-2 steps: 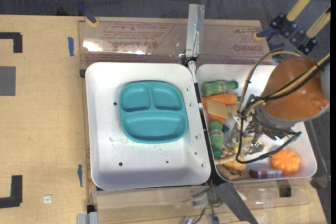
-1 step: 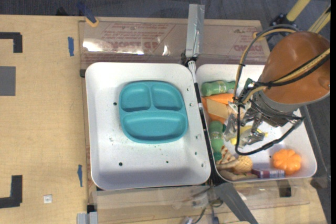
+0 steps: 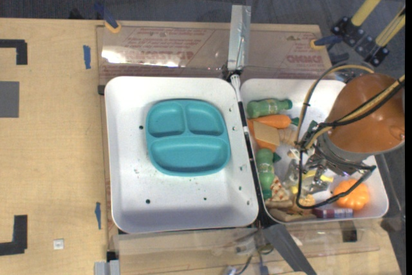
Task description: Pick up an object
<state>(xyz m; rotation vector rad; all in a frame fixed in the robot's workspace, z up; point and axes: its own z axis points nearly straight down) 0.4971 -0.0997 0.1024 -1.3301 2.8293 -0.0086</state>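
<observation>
1. My own arm (image 3: 367, 116), with its orange band, covers much of the right bin (image 3: 380, 203), so whatever lies under it is hidden.
2. My claw (image 3: 308, 177) hangs low over the middle of that bin, tangled in cables; I cannot tell how far it is open, nor whether it has hold of anything.
3. The carrot (image 3: 271, 120) lies near the bin's far left corner, beside a green bottle (image 3: 270, 106), apart from my claw.
4. An orange toy (image 3: 353, 195) sits by the near right corner, just beside my claw.
5. The left bin (image 3: 122, 158) carries a teal divided plate (image 3: 188, 137) at its middle.
</observation>
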